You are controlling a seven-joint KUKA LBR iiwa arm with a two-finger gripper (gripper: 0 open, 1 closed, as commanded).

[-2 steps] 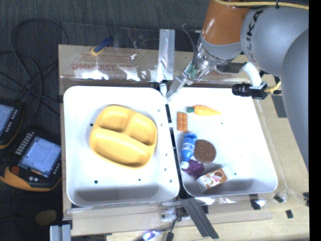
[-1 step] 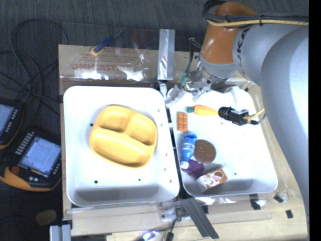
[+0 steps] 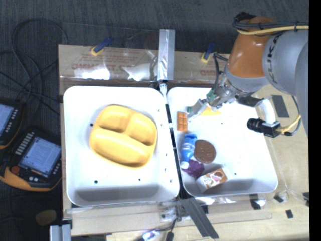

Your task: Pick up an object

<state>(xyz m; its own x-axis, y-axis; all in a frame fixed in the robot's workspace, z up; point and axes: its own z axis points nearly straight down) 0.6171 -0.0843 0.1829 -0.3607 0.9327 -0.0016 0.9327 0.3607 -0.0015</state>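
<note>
Objects for picking lie in the right bin (image 3: 261,149), five counted, all on its left side. One small orange block (image 3: 181,121) sits highest, close against the divider. Below it is one blue bottle (image 3: 188,146), and touching the bottle's right side is one brown round disc (image 3: 204,151). One purple item (image 3: 193,168) lies just under the bottle and disc. One small carton (image 3: 213,178) with red and white print rests nearest the front wall, tilted.

Gripper (image 3: 201,106): positioned over the upper part of the right bin, above and to the right of the orange block, apart from all five objects. Its fingers point toward the lower left. Whether they are spread or closed cannot be told from this view; nothing is seen between them. A scrap of yellow (image 3: 214,112) shows on the bin floor just below the wrist; its nature cannot be made out.

Left bin (image 3: 80,179): one item, a large yellow moulded tray (image 3: 123,134) with three compartments, lying near the centre.

Arm (image 3: 261,54): one, grey with orange band, entering from the right.
</note>
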